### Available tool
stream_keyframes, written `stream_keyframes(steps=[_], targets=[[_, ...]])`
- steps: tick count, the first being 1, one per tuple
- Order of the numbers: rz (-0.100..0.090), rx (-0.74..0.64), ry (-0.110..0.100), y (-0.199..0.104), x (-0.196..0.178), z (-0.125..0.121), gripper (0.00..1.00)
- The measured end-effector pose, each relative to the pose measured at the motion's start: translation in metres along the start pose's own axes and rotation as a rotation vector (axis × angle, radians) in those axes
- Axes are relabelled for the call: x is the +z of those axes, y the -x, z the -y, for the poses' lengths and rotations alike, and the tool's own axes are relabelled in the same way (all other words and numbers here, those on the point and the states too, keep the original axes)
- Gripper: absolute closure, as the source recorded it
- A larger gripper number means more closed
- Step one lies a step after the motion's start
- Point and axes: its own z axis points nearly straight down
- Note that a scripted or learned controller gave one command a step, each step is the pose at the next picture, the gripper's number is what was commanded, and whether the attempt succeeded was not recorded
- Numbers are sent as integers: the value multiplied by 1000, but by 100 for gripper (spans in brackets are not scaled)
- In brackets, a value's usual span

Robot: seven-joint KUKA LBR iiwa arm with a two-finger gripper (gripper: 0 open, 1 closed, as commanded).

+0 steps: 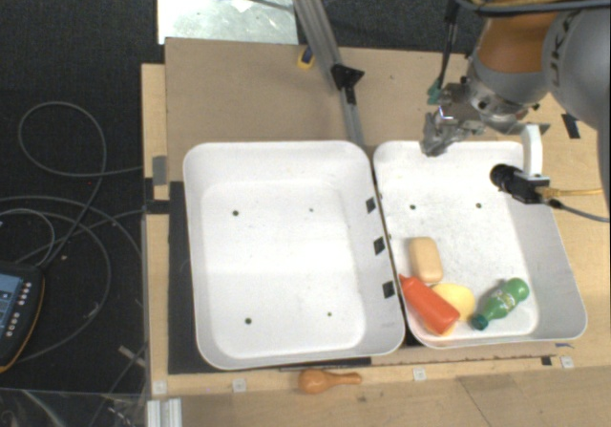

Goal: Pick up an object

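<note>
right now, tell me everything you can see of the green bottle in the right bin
The small green plastic bottle lies on its side in the right white bin, near the front right corner. Its lighter, rounded end points up and right, the narrower end down and left toward the yellow lemon-shaped toy, which it appears to touch or nearly touch. A pale band, perhaps a label, crosses its middle. The gripper is at the bin's far edge, well apart from it.

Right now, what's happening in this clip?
A grey KUKA arm reaches in from the right, its tool hovering over the far edge of the right bin, holding nothing visible. The objects sit at that bin's near end: a tan block, an orange piece, a yellow piece and a green bottle.
</note>
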Motion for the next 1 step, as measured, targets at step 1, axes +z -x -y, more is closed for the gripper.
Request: stream_keyframes(steps=[1], targets=[[-1,-1,0,-45,1,14,100]])
